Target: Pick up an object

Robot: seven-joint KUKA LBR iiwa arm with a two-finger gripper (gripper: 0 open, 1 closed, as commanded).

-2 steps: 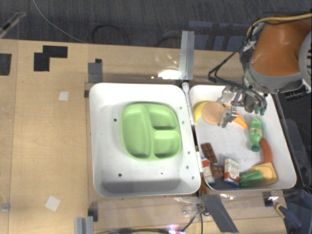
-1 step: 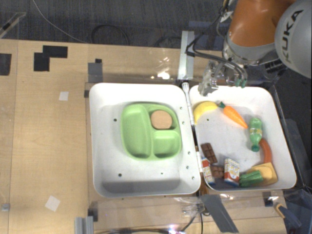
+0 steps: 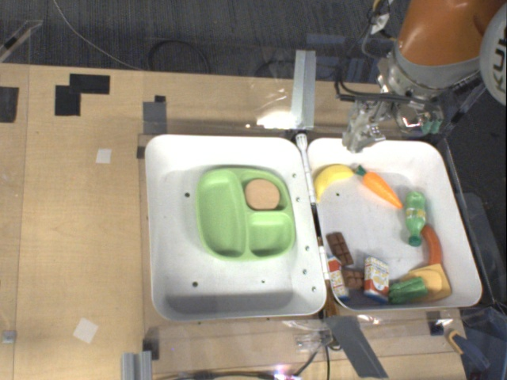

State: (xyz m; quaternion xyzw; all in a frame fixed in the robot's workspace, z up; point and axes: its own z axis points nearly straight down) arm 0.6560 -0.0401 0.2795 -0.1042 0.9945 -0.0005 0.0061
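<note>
Orange carrot lies just below-right of gripper (finger state unreadable, nothing seen between them), long axis slanting down-right across right bin

The grey KUKA arm with its orange band is seen at the upper right of the view, its wrist pointed downward, and the metallic two-finger gripper is held low with nothing seen between its fingers.
</note>
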